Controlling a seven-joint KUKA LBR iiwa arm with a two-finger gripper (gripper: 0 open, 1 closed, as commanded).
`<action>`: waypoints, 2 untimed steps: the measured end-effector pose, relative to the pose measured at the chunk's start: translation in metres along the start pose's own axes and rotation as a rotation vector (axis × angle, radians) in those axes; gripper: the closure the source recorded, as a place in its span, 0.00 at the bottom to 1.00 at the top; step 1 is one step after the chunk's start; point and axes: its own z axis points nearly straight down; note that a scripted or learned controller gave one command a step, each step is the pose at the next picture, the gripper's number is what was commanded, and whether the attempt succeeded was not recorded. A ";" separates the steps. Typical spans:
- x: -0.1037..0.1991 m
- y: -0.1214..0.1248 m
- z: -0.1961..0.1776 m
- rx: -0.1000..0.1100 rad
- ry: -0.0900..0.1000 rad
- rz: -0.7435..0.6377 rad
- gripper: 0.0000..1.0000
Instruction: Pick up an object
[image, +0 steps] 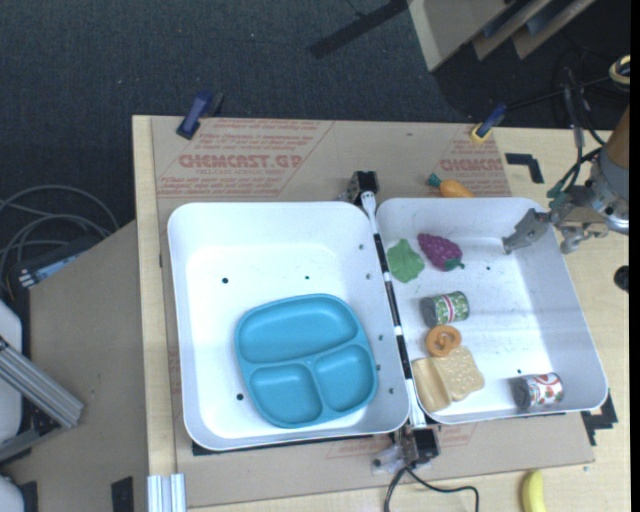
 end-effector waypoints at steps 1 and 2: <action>0.063 -0.064 0.018 0.003 0.002 -0.001 0.00; 0.088 -0.080 0.118 0.002 0.001 0.000 0.00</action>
